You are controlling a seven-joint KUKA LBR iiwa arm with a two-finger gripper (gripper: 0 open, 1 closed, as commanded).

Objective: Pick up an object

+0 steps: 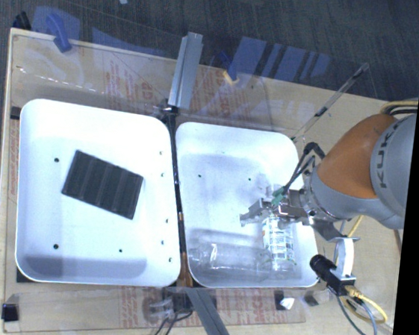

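Observation:
A dark grey ribbed rectangular pad [103,183] lies flat in the left bin [26,255]. In the right bin [219,145], a clear plastic bottle [228,257] lies along the front wall. A second clear ribbed container [280,243] lies by the right wall. My gripper [266,209] is low in the right bin's right half, just above and to the left of that ribbed container. The grey and orange arm [355,172] reaches in over the bin's right rim. Glare and the clear plastic blur the gripper's tip.
A metal divider post [184,70] stands at the back between the bins. Cables and a black connector [332,276] hang off the wrist near the right bin's front right corner. A thin rod [333,102] slants over the bench at the back right.

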